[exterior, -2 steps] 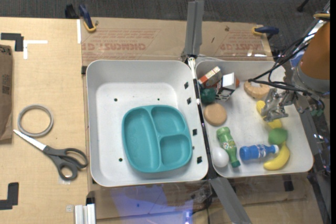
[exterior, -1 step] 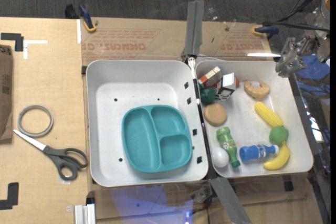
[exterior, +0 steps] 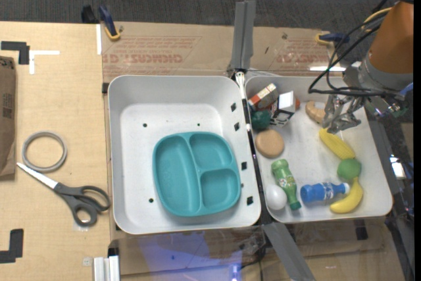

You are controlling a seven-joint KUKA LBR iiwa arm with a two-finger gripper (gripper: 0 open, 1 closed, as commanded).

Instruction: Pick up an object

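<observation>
Reaching in from the right edge of the frame, the arm [exterior: 395, 43] hung over the upper right part of the right bin [exterior: 378, 161], its gripper [exterior: 342, 116] lowered toward the bin floor; whether the tool stood apart or together I could not tell, as the metal parts blurred into one another, and nothing could be seen clamped in it. Just below the gripper and a little toward the lower right lay a corn cob [exterior: 337, 143], its long axis running from upper left to lower right; I judged it the likeliest target, being nearest the tool. To the gripper's left, near the bin's upper middle, sat a pale tan lump [exterior: 316, 112], also close. Further down the frame were a green ball [exterior: 349, 169], a banana [exterior: 348, 199] along the lower right, a blue bottle [exterior: 322, 192] lying on its side, a green bottle [exterior: 285, 182], a white egg [exterior: 275, 197], a brown round [exterior: 269, 143], and a clutter of small boxes [exterior: 273, 101] in the bin's upper left corner. The left bin [exterior: 125, 141] in the middle of the frame held a teal tray [exterior: 196, 173]. On the bench at left lay scissors [exterior: 69, 193] and a tape ring [exterior: 44, 151]. Nothing was yet picked up; the coming move would call for a short drop toward the lower right, closing across the cob's slant.
</observation>
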